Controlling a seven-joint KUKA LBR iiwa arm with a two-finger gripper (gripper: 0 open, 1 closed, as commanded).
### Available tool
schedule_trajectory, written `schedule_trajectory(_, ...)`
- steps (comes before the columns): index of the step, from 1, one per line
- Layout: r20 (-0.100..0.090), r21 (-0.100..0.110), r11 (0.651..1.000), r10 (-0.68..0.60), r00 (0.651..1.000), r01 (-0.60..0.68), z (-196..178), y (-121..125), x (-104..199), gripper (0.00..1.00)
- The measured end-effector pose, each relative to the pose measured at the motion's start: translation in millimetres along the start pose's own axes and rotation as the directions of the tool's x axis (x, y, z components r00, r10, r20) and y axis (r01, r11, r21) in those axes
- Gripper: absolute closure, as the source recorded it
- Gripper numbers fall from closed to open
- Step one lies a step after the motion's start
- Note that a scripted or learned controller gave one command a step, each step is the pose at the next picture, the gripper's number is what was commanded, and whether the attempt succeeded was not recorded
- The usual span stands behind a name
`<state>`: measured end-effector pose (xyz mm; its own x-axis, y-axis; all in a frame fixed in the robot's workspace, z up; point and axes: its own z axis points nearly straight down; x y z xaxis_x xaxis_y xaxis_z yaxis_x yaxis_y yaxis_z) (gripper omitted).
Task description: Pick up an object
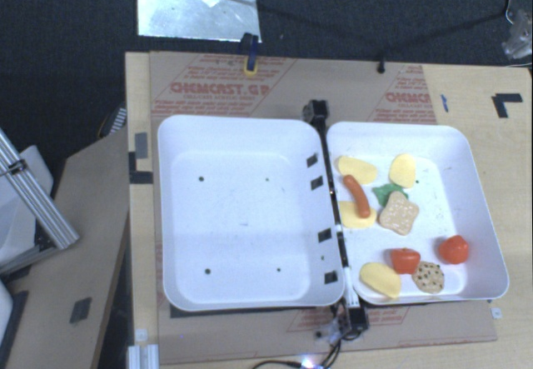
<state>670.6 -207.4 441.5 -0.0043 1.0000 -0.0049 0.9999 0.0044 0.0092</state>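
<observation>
1. White plastic makes the left bin [241,130]; its floor carries only some small dark dots.
2. All things to pick lie in the right bin [479,192]. From left to right: a pale yellow piece [356,168] at the far left, an orange sausage [358,196] lying over another yellow piece [358,218], a yellow piece [380,278] at the near wall, a square cracker [398,213] partly covering a green piece [386,192], a yellow round piece [404,169], a red piece [405,260], a round cookie [429,276], and a red-orange ball [454,249] at the right.
3. They look like toy food, so I judge them light, stiff and rather smooth.
4. The red-orange ball stands apart and seems easiest to take across its middle. The flat cracker and cookie give little edge.
5. The green piece is half hidden, so I cannot name it.
6. About the jaws I can say nothing.
</observation>
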Motion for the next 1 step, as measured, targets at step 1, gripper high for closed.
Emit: schedule_trajectory(1, -0.005, 0.008, 1.0, 0.003, 1.0, -0.003, -2.1, -41.5, 12.4, 1.0)
